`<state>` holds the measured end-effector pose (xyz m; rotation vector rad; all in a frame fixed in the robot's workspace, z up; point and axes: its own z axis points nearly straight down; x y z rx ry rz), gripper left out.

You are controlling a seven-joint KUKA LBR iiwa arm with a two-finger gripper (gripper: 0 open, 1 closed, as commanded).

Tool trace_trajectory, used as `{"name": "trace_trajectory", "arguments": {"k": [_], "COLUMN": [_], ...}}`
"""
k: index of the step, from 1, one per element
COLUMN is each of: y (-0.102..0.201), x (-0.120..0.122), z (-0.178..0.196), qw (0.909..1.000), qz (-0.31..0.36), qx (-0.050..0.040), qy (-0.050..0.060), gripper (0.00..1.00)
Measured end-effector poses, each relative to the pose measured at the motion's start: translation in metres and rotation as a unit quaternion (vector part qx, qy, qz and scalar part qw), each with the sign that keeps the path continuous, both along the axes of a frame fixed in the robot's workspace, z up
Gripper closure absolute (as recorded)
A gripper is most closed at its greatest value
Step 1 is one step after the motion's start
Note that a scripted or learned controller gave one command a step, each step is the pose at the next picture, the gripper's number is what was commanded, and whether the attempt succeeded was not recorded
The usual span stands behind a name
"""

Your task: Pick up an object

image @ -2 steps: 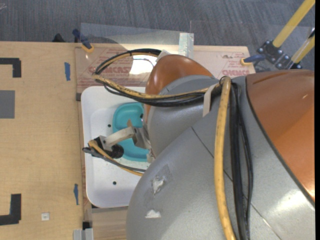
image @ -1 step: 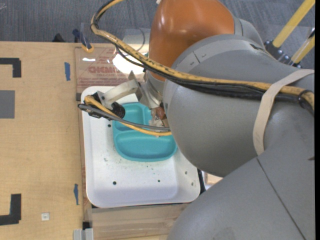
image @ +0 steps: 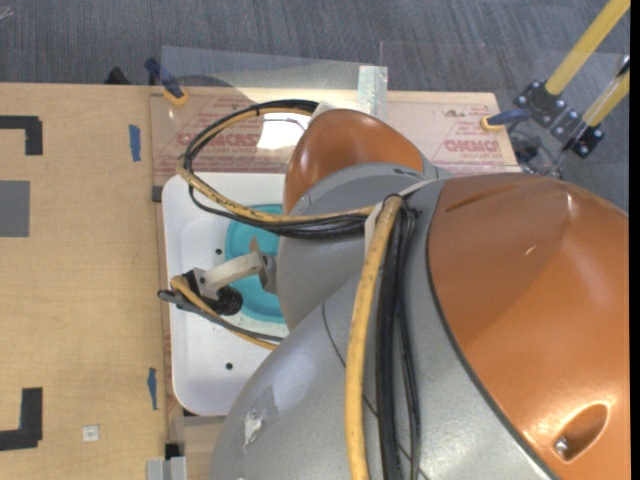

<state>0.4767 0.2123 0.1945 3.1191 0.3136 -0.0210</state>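
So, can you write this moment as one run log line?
arm: over white bin | teal thing: in bin, partly under arm | grasp: cannot tell

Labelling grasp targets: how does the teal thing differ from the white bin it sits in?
Colour: the teal thing is turquoise; the white bin is plain white.
Outline: the teal thing's visible edge curves like a round dish; the bin has straight walls and rounded corners.
Extent: the teal thing covers part of the bin's floor; the bin runs well past it.
Shared: the arm hides the right part of both.
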Motion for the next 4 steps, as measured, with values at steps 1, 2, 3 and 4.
{"name": "trace_trajectory", "arguments": {"k": [1,2,3,4], "y": [0.012,0.013,-0.004,0.015], "x": [0.046,0.007,0.004,0.003], "z": [0.1,0.08,-0.104,-0.014], "qw": [0.9999,0.99,0.9999,0.9999], "qz": [0.008,0.141,0.008,0.002], "qx": [0.0049,0.0047,0.0075,0.0064], "qy": [-0.009,-0.003,-0.007,-0.009], "gripper": [1.0,1.0,1.0,1.0]}}
